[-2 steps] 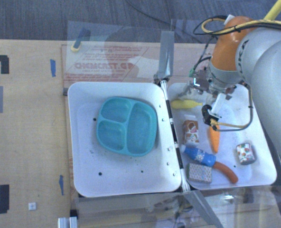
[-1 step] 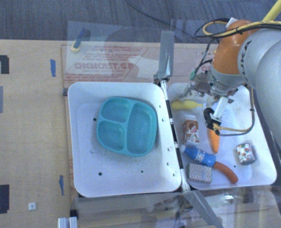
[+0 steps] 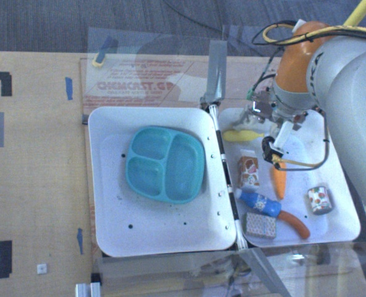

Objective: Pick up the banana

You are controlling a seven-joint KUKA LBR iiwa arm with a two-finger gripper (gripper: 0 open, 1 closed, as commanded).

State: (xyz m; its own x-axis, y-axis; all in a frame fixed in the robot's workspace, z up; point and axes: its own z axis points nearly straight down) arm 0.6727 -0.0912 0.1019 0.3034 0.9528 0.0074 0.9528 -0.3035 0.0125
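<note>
1. The banana was seen lying in the right bin, near its upper left corner, long axis roughly left to right.
2. The gripper was placed just above and right of it; its grip state could not be told.

Two white bins are counted, with one teal plate, one banana, one carrot, one sausage and one blue bottle.

I see a yellow banana, a teal plate, an orange carrot, white bins and a tan desk.
</note>
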